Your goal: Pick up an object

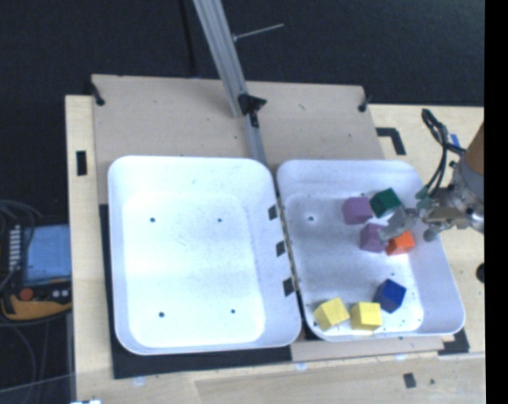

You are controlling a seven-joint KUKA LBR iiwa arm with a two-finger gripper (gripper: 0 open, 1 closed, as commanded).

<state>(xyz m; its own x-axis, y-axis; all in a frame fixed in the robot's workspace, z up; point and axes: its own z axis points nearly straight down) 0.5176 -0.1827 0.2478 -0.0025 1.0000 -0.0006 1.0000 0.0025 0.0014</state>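
A: Dark floor surrounds a pale wooden worktop (pixel 338 377), and on it sit two shallow white plastic bins side by side. What lies in them?

B: Nothing shows in the left white bin (pixel 127 251) beyond a few small dark dots on its floor. All the objects are in the right white bin (pixel 321 183): a green cube (pixel 386 201) and a purple block (pixel 355 209) near the far side, a second purple block (pixel 371 239) just below them, an orange block (pixel 401 243) right beside that one, a blue cube (pixel 391 295) toward the near right corner, and two yellow blocks (pixel 331 313) (pixel 366 315) along the near wall, almost touching each other.

A: Where is the tool?

B: Reaching in from the right, the grey tool (pixel 398 224) sits over the cluster of the green cube, the lower purple block and the orange block. Its tip is just above the orange block and close beside the purple one.

A: Is it holding anything?

B: I cannot tell. The metal parts blur together there, so neither their spacing nor any contact with a block is clear.

A: Anything else around?

B: A slanted grey metal rail (pixel 224 49) runs from the top toward the gap between the bins, and a blue box (pixel 49 252) with cables lies on the floor at the left
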